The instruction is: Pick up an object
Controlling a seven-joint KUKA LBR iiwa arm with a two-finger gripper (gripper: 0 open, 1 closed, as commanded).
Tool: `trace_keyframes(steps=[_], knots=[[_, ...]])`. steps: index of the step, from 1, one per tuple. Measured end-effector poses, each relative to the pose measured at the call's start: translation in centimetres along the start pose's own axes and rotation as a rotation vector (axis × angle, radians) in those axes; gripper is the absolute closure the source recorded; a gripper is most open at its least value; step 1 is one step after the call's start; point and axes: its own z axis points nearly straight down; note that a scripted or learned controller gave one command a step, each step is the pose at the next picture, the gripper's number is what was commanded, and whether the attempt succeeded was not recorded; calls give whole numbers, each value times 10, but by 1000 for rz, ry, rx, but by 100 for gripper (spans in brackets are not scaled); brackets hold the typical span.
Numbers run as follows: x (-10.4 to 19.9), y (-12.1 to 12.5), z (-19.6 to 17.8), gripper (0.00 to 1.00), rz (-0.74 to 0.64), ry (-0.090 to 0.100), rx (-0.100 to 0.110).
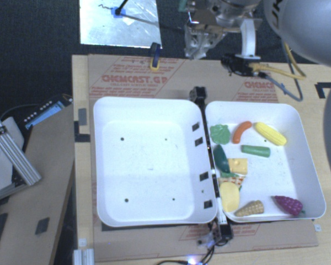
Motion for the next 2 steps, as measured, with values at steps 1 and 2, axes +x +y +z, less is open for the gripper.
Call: trace_keyframes(steps=[1,2], knots=[[6,0,-1,100,0,0,0],[19,0,0,100,-1,0,0]])
